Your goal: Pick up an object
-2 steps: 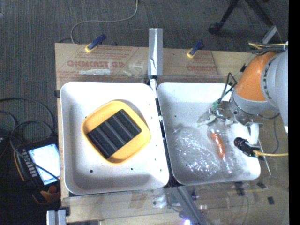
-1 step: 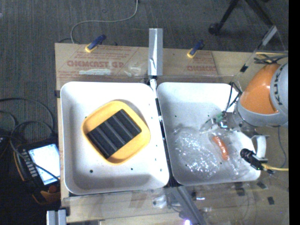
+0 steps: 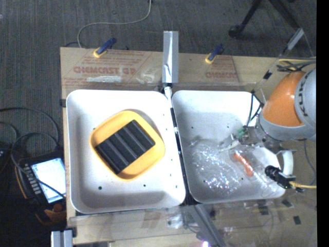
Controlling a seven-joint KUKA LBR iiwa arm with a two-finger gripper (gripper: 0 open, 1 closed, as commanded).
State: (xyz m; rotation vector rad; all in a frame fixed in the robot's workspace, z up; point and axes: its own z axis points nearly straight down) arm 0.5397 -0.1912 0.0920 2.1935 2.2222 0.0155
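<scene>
I am hovering my gripper (image 3: pixel 240 138) at three o'clock in the right bin (image 3: pixel 205 112); I cannot tell its state. The orange stick (image 3: pixel 242 163) lying just below at five o'clock looks light, stiff, slippery; I would be pinching its middle.

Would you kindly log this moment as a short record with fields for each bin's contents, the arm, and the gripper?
left bin: yellow tray-like object with a black ribbed insert, lying at a slant
right bin: crumpled clear plastic bag; small orange item beside it
arm: reaching in over the right bin's right side
gripper: low in the right bin, near the orange item; hold not discernible
</scene>
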